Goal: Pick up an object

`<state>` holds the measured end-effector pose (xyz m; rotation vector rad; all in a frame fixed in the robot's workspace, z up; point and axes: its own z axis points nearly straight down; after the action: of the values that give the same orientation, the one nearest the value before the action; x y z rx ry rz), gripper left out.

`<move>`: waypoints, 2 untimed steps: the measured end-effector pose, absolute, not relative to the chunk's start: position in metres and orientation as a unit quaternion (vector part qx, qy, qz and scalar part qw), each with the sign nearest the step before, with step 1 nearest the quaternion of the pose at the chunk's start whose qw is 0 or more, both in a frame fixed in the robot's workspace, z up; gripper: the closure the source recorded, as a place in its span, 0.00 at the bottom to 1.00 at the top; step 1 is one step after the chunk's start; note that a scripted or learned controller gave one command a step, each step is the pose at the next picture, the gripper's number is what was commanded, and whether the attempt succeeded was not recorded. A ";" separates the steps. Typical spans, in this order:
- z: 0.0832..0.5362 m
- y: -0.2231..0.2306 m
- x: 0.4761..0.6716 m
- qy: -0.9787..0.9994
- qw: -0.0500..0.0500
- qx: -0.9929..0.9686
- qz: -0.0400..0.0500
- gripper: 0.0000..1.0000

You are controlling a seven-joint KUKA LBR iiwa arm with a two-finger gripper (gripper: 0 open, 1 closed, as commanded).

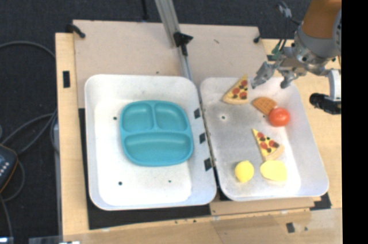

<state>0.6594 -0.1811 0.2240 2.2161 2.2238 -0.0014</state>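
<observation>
The counter (144,44) carries two shallow white bins side by side. The left bin (103,93) contains a teal divided plate (156,133) with three compartments, lying flat near the bin's centre. The right bin (305,162) contains six toy food items. A pizza slice (237,91) lies at the far left corner of this bin. Just beside it, toward the right, lies a brown bread-like piece (264,105), and a red tomato (279,117) touches the near right edge of that piece. A second pizza slice (267,144) lies near the middle of the bin. At the near end, a yellow lemon (244,171) and a flatter yellow piece (274,171) lie close together but apart. The arm (321,12) enters from the right, with the orange band above the wrist. The hand (275,77) is positioned over the far edge of the right bin, above and between the first pizza slice and the bread-like piece. Its two fingers are spread apart, released, with nothing between them. A metal post (163,1) rises at a slant from the far side of the counter between the bins.
</observation>
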 end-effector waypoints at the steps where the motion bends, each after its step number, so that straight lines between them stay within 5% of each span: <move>1: 0.224 -0.182 0.659 0.709 0.001 0.706 -0.001 0.00; 2: 0.178 -0.175 0.657 0.709 0.000 0.705 -0.002 0.00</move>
<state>0.6566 -0.1747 0.1777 2.2168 2.2274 -0.0049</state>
